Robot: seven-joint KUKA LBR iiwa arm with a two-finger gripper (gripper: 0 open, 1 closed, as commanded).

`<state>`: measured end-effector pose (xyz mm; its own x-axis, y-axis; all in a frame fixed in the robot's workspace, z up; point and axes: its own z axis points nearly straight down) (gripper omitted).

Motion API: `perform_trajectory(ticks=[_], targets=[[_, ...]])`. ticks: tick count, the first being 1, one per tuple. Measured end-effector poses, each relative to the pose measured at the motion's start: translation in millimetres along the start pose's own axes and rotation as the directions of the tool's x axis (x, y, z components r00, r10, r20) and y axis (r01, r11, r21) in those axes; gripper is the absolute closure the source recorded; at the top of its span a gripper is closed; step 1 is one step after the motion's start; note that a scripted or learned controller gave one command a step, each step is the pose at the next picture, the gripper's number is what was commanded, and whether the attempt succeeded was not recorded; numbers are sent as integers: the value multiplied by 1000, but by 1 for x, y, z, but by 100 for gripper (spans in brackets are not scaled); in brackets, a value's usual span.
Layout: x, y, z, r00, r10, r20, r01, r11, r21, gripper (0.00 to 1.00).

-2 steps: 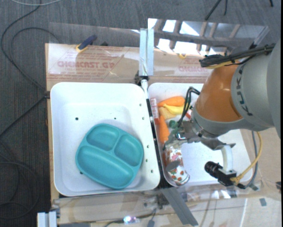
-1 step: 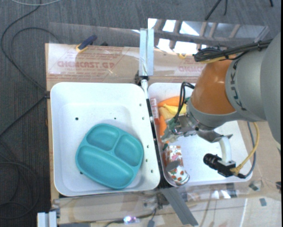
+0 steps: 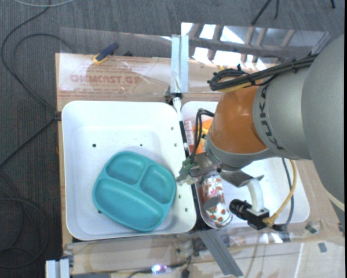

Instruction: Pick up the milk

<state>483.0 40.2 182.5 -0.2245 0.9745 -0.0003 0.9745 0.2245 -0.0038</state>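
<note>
1. Landmark first: a teal three-compartment plastic plate [image 3: 135,190] lies flat in the left shallow white bin [image 3: 80,126], down toward the near right corner. It's not part of the task and sits clear of the action.
2. Just right of the plate, across the rims where the bins meet, the two-finger gripper [image 3: 197,170] hangs low at the left edge of the right shallow white bin [image 3: 298,210]. The wrist blocks it, so there's no telling how wide the claw is or whether it has hold of anything.
3. Right of the plate and a bit nearer the camera, a rounded white container with red and green print [image 3: 215,202] lies against the right bin's left wall, touching or almost touching the gripper. Best guess is that's the milk, though no label is readable. Lying tight to the wall probably explains why the gripper has come in so close to the rim.
4. Up and right of the plate, a thin orange-red packet [image 3: 189,133] is wedged along that same wall.
5. Further right, the grey arm with its orange band [image 3: 243,126] covers most of the right bin.
</note>
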Motion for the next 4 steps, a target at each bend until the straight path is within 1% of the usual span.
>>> perform_trajectory(ticks=[1, 3, 4], targets=[[60, 14, 0, 987, -161, 1, 161, 987, 0, 100], [61, 14, -16, 987, -162, 0, 162, 987, 6, 100], [118, 27, -8, 987, -163, 0, 163, 987, 1, 100]])
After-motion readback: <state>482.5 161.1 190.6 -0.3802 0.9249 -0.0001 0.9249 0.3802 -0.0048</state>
